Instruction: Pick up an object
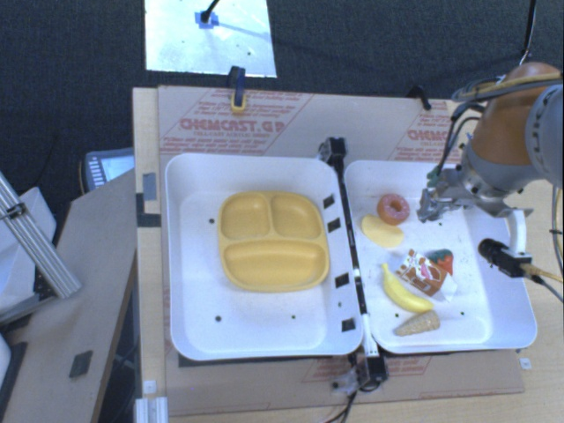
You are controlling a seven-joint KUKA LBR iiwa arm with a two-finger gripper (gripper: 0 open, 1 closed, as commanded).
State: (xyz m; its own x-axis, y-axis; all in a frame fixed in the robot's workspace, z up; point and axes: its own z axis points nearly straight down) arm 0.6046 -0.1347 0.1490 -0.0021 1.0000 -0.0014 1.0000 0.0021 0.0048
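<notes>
Robot arm: rounded grey metal casing with a broad orange band above the wrist. Thin dark and yellowish cables loop along the far side of the band and run down toward the wrist. The hand is a small grey metallic unit with dark fittings. A white bracket carries a black cylindrical attachment.

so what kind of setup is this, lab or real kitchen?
Looks like a robot lab bench, not a kitchen: two white bins clamped on a board, toy food such as a banana and donut, a yellow divided tray, and the gripper over the right bin.
</notes>
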